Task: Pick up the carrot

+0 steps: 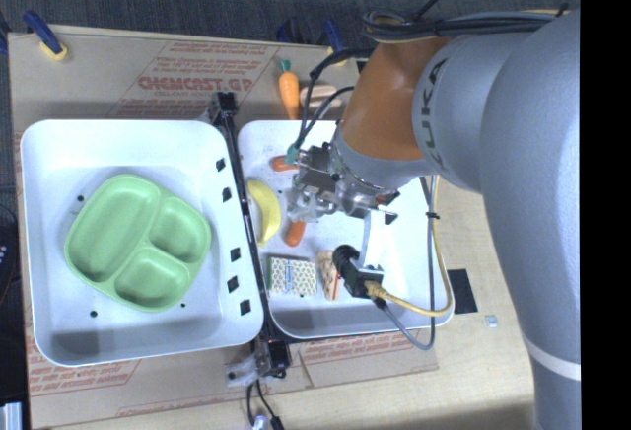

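My gripper (299, 208) hangs over the right bin (414, 315), banana (263, 208) at nine o'clock, carrot (294, 233) just below; grip state I cannot tell.

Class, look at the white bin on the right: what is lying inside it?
Inside the right bin lie a banana, a small orange piece, a patterned packet and another orange bit. The arm and claw cover the bin's middle, so anything there is hidden.

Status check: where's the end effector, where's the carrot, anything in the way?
End effector low in right bin, finger state unclear. Carrot outside bin, on cardboard past its far edge, untouched. Banana beside end effector.
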{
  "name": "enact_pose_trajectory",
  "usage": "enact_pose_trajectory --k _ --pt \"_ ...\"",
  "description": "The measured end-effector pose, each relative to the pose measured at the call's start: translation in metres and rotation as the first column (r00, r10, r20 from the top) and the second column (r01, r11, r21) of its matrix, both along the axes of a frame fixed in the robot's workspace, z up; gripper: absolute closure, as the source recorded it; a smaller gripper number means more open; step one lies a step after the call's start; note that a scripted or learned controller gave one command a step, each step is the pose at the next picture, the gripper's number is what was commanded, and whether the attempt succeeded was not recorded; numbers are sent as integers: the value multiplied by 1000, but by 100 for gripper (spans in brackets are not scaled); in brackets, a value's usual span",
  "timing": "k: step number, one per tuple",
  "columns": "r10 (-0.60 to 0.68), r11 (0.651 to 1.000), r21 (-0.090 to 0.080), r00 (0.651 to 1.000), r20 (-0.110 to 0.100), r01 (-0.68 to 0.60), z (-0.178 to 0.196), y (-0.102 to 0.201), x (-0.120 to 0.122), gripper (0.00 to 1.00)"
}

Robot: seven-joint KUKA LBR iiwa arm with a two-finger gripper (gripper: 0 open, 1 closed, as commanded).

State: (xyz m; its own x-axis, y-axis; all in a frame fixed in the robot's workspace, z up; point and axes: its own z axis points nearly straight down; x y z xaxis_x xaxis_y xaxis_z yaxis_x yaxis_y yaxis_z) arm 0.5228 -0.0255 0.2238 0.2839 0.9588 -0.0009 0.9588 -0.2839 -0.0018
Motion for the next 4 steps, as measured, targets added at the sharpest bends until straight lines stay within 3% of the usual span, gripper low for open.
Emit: enact_pose_trajectory --k 1,2,3,4 --pt "257 966 0 966 0 -257 32 -59 22 100" --pt "558 830 3 830 -1 -558 46 -107 -32 100" --pt "296 955 3 955 -2 -296 -16 -87 -47 100" --pt "485 875 1 875 1 -485 53 -151 -46 100"
